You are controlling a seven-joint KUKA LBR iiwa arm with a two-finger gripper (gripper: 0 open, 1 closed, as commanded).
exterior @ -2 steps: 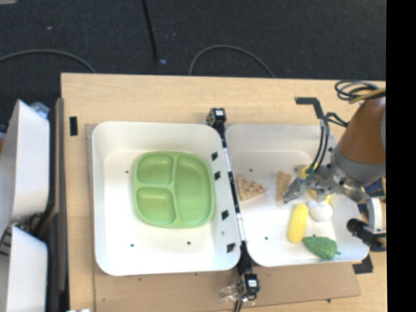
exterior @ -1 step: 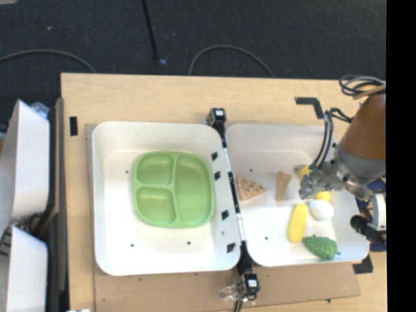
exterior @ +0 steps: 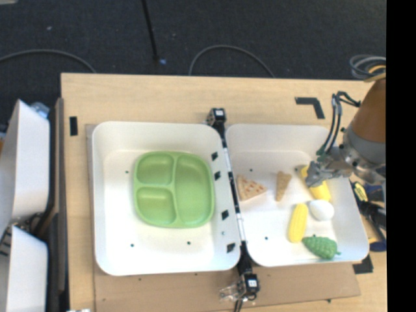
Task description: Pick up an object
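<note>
Bottom of frame, lower right corner of right white bin (exterior: 273, 259): green bumpy toy vegetable (exterior: 322, 246). Just above-left, yellow corn cob (exterior: 298, 221), upright, slightly tilted. White egg-shaped object (exterior: 321, 209) beside corn, right. Above egg, yellow banana-like piece (exterior: 318, 189) directly under gripper (exterior: 320, 172), apparently touching; grip on it not evident. Gripper state: cannot tell. Mid-bin: tan pizza-slice toy (exterior: 249, 188), tan bread wedge (exterior: 283, 184), apart. Left white bin (exterior: 110, 239): green three-compartment plate (exterior: 173, 188), centred. Grey arm (exterior: 365, 145) enters at right edge.
</note>
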